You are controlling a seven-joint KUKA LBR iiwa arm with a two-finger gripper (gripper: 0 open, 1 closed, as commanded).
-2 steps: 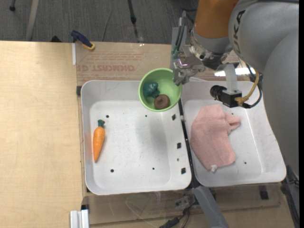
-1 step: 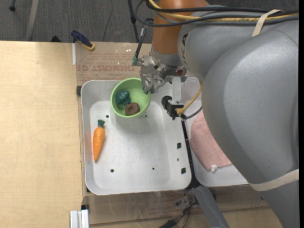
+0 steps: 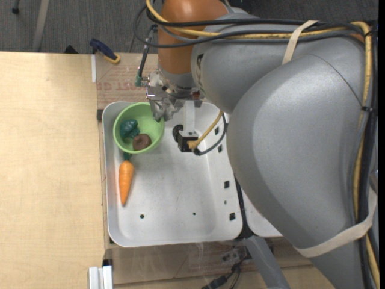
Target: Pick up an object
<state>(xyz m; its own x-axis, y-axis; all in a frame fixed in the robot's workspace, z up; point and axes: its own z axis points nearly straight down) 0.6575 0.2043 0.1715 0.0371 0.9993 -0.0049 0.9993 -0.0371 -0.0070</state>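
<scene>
A white bin [image 3: 174, 221] is seen at centre, set on the surface [image 3: 48, 161] — light wood to the left. In the bin's upper-left corner a green bowl [image 3: 123, 146] is placed, upright; inside it a teal lumpy item [image 3: 128, 128] and a brown rounded item [image 3: 142, 141] are held, side by side, approx. touching. Just below the bowl an orange carrot [image 3: 124, 181] is laid flat on the bin floor, tip pointed down the view, close to the bin's left wall, apart from the bowl's rim or barely at it — not resolved.

The arm is reached in from the right, its grey body covering most of the right half, w/ the orange band [image 3: 183, 26] seen at top centre. The gripper [image 3: 163, 114] is positioned at the bowl's upper-right rim, over or against it; whether it is open or closed cannot be told, and no object is seen held in it. A black-and-yellow fitting [image 3: 185, 138] is seen just right of the bowl. A blue clamp [image 3: 103, 49] is fixed at the surface edge, upper left.
</scene>
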